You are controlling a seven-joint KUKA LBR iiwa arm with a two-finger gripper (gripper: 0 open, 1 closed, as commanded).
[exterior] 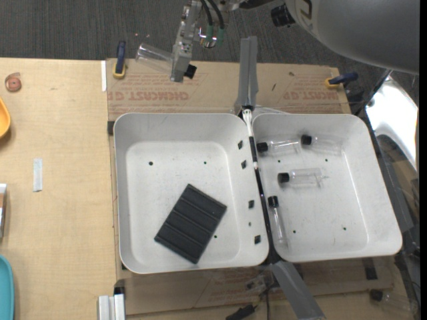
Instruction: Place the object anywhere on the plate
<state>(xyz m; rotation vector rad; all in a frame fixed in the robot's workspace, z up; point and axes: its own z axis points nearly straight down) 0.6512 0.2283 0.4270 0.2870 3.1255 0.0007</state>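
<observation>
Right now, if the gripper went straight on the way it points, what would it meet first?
The gripper would likely meet the brown cardboard behind the left bin, though depth is unclear.

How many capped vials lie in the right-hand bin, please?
4 vials: two end to end at the back, one mid-bin, one along the left side; others may be hidden.

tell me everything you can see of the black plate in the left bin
The plate is a flat, black rectangular slab with a matte, plastic-like look and several parallel grooves across its top. It looks whole and lies flat on the floor of the left bin, turned diagonally to the bin's walls, in the near half and a little toward the divider side. Its lowest corner comes close to the near wall. Nothing rests on it, and it touches only the bin floor.
</observation>
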